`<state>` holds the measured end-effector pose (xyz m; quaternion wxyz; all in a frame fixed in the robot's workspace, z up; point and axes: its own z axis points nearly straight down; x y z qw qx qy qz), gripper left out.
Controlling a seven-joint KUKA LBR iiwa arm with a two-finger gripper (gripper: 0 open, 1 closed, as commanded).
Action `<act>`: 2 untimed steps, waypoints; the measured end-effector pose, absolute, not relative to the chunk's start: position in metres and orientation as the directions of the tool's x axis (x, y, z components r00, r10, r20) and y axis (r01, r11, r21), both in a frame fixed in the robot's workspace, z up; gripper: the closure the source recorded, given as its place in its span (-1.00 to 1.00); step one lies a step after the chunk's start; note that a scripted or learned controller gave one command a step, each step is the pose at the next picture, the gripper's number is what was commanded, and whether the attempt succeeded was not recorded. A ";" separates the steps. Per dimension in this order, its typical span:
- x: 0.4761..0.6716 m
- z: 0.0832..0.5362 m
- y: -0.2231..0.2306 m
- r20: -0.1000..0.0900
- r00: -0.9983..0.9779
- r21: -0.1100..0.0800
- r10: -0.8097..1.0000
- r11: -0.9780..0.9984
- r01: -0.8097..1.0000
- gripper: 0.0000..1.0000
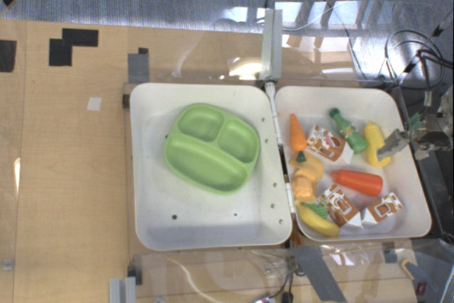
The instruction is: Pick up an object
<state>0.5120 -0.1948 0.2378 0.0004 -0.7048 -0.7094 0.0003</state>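
So there are two white bins side by side on the bench; the left bin (pixel 152 223) has just a green divided plate (pixel 211 147) sitting roughly in its middle, tilted a bit relative to the bin's edges; three compartments, one long and two smaller.

The right bin (pixel 418 213) is where all the pickable stuff is; a carrot (pixel 297 133) lies near its left edge toward the far corner; a green bottle (pixel 347 128) sits near the far edge, touching a small carton (pixel 326 143) on one side and close to a yellow corn-looking piece (pixel 375 143) on the other; a red-orange pepper or carrot thing (pixel 358 182) lies across the middle; a pale orange lumpy item (pixel 305 177) is against the left edge; a banana (pixel 316 218) rests at the near-left corner, touching a second carton (pixel 339 205); a third carton (pixel 384 209) sits by the near edge toward the right.

The gripper (pixel 391 145) comes in over the right edge of that bin, right beside the yellow piece, maybe touching it; honestly can't tell how the jaws stand from this angle, too small and blurry; nothing visibly between them.
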 end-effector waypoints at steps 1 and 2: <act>0.569 0.112 -0.159 0.002 0.167 0.004 0.986 -0.167 0.986 -1.00; 0.616 0.087 -0.134 0.002 0.410 0.005 0.912 -0.410 0.912 -1.00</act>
